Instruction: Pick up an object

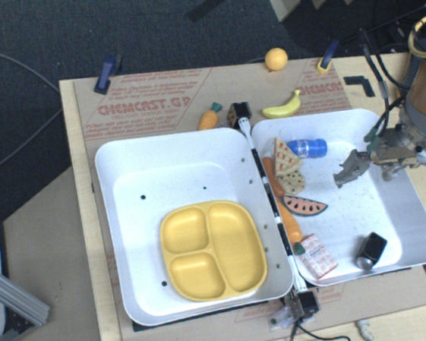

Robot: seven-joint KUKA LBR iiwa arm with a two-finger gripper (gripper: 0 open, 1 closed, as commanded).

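The gripper, fingers spread and holding nothing, hangs over bare floor in the right bin; toys hug its left wall.

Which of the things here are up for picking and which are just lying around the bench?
For the job, in the right white bin under the claw:
blue plastic bottle
watermelon slice toy
black boxy object
orange carrot toy

Lying about:
yellow divided plate in the left white bin
yellow banana toy
orange ball
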